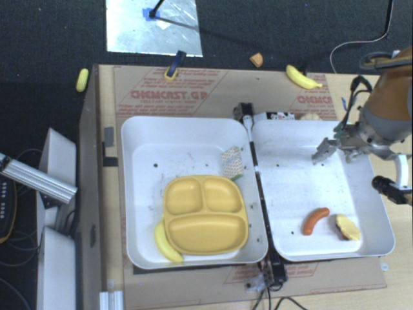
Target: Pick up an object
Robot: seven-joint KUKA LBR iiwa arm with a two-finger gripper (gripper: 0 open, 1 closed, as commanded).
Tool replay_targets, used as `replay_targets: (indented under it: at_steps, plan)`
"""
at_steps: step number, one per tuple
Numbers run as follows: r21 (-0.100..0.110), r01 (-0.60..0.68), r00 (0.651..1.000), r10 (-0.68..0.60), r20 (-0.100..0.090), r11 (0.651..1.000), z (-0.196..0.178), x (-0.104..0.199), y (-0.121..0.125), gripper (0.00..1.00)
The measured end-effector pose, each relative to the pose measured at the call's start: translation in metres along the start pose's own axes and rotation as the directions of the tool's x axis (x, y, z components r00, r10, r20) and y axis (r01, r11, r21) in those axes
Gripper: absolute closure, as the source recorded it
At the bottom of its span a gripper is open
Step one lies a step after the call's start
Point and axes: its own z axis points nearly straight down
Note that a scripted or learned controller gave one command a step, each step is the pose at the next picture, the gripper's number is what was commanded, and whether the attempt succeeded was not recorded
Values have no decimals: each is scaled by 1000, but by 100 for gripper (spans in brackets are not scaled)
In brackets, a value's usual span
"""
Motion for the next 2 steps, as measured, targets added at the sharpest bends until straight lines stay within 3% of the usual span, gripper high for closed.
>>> replay_targets:
  at_steps: [1, 2]
  plan:
    - [0, -1, 1000, 1, 0, 1000, 23, -4, -67, 0]
    - [-1, -1, 1000, 1, -1, 1000, 75, 30, -111, 0]
